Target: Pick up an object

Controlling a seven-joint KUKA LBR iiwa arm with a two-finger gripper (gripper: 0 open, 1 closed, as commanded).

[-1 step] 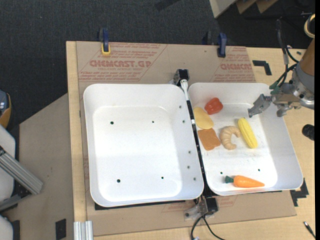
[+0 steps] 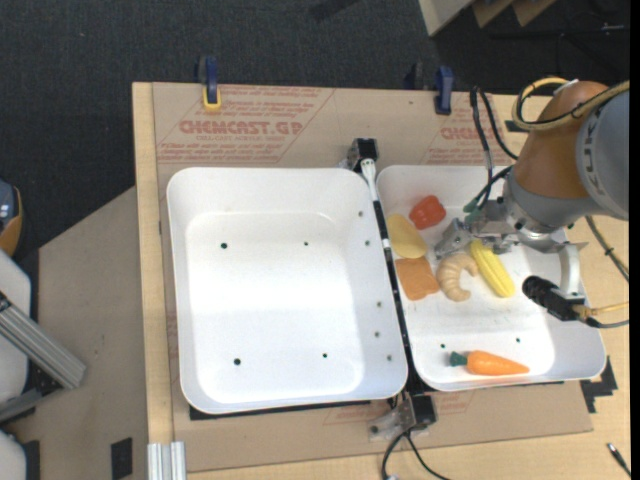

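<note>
The smooth left bin [image 2: 200, 298] has 4 dark dots on its floor. In the right bin [image 2: 560, 353] lie a tan slab [image 2: 417, 278], a pale yellow lump [image 2: 405, 235], a red pepper [image 2: 428, 211], a curved croissant [image 2: 455, 276], ridged corn [image 2: 492, 268], and a carrot [image 2: 490, 363] at the near edge. The gripper [image 2: 470, 240] hangs just above the croissant and corn; its opening cannot be told.

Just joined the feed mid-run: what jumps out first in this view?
The grey arm with its orange band reaches in from the right, its pincer low over a cluster of toy food in the right bin: a red piece, a yellow corn cob, a pale croissant. A carrot lies apart near that bin's front edge.
</note>
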